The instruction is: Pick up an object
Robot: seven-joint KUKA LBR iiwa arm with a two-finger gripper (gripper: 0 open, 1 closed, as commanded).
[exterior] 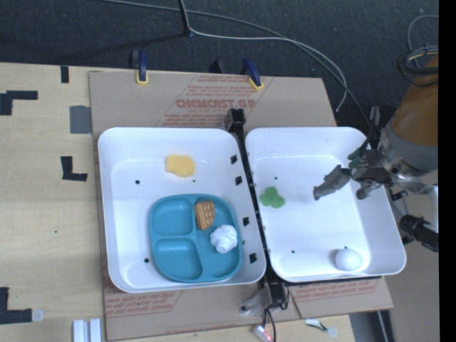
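Observation:
In the right bin (313,142) a small green object (271,198) lies near the left wall, and a white ball (348,259) rests by the front right corner. My gripper (342,189) hangs over the right side of this bin, to the right of the green object and apart from it. It is open, one dark finger (326,185) points left, and nothing sits between the fingers. The left bin (114,191) holds a yellow piece (180,165) and a blue divided tray (174,258), which carries a brown waffle-like piece (204,214) and a white crumpled piece (224,239).
Both bins stand on a cardboard sheet (206,102) clamped at the back. A black divider (246,184) runs between the bins. Cables (285,41) cross the dark floor behind. The arm's orange band (420,116) is at the right edge.

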